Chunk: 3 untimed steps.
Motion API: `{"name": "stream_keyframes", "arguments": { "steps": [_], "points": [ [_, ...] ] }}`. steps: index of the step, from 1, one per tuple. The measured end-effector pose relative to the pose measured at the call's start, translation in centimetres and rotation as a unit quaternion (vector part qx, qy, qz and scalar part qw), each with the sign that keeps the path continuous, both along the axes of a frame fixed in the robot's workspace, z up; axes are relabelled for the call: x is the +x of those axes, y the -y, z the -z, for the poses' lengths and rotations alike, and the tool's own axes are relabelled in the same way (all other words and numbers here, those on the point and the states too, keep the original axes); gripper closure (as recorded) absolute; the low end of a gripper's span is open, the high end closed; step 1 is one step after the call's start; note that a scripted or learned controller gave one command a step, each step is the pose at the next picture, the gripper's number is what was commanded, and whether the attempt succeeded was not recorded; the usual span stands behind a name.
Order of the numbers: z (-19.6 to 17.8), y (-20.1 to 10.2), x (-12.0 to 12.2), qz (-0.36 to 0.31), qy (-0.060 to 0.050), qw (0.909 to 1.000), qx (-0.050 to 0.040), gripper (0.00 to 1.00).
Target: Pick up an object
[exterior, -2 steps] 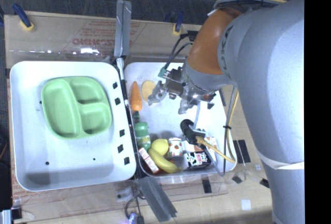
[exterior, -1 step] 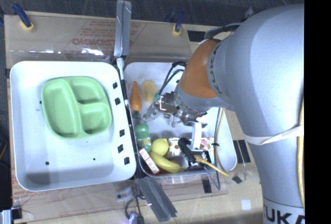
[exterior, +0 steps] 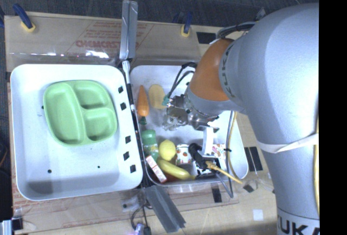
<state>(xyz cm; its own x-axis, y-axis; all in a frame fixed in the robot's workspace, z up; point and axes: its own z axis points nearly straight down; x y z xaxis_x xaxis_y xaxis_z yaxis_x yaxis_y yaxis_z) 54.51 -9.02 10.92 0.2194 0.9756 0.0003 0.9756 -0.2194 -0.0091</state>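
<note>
The hand (exterior: 174, 114) hangs low in the right bin (exterior: 162, 72), just beside the carrot (exterior: 142, 102) and potato (exterior: 156, 95). Open or clenched, I cannot tell. Crowded toys there; it may nudge one aside and close on nothing.

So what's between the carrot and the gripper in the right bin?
In the camera view, a pale potato-like piece lies between the carrot and the gripper.

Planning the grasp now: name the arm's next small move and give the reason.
Probably lower straight down a little. The gripper hangs over bare floor of the right bin, between the carrot and the lemon, with nothing seen between it and them; a slight shift toward the carrot may help first.
</note>
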Motion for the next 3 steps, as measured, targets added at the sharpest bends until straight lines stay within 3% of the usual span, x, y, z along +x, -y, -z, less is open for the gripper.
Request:
{"name": "stream_keyframes", "arguments": {
  "steps": [1, 2, 3],
  "points": [
    [0.0, 0.0, 0.0, 0.000, 0.000, 1.0000, -0.0001, 0.00],
    [1.4, 1.0, -6.3, -0.051, 0.013, 0.9986, -0.0024, 0.00],
    [0.5, 0.9, -6.3, -0.054, 0.012, 0.9985, -0.0018, 1.00]
  ]
}}
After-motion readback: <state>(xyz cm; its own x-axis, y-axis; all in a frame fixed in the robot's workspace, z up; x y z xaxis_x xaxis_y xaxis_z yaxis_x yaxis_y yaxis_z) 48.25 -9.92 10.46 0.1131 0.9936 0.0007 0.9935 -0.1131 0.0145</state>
